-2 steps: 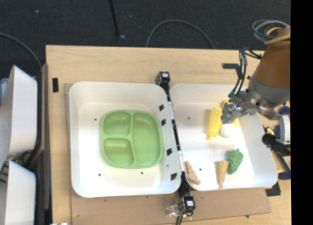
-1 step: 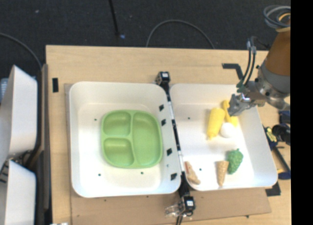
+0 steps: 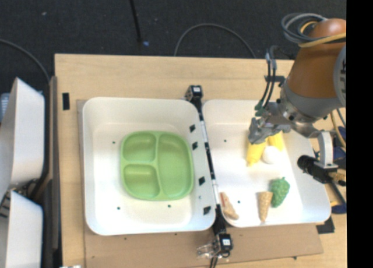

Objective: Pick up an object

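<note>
Your pincer (image 3: 260, 134) sits right on the yellow toy (image 3: 255, 152); can't tell its grip. Egg (image 3: 270, 155) just beside, broccoli (image 3: 280, 191) and cone (image 3: 264, 204) further below.

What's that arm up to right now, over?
Claw low in right bin, over yellow toy. Nothing seen held. White ball touching yellow toy. Green toy and cone apart, nearer the front.

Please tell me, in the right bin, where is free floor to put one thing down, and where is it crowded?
Right bin: bare floor lies between the centre divider and the yellow items. The far-right side is crowded around the pincer: white ball, green toy, cone. A tan piece fills the near-left corner.
</note>
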Robot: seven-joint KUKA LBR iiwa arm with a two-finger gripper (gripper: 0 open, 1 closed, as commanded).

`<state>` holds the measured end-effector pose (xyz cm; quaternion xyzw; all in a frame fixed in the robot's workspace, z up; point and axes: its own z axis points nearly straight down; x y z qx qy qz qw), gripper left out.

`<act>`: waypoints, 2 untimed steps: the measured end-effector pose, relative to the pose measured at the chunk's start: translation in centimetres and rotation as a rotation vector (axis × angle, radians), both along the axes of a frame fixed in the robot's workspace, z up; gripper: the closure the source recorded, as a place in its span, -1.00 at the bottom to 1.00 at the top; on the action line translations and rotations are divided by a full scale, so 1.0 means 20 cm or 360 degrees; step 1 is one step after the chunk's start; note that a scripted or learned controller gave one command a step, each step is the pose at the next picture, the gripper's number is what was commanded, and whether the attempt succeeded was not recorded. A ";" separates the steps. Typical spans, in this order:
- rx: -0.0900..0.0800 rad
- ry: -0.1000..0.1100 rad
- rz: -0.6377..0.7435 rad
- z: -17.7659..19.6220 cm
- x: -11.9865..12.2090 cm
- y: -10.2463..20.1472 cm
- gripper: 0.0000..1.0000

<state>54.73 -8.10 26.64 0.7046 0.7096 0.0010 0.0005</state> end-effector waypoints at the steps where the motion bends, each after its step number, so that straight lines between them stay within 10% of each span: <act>1: -0.0001 0.0002 -0.0002 -0.07 -0.01 0.27 1.00; 2: 0.0001 0.0003 -0.0001 -0.03 -0.05 0.50 1.00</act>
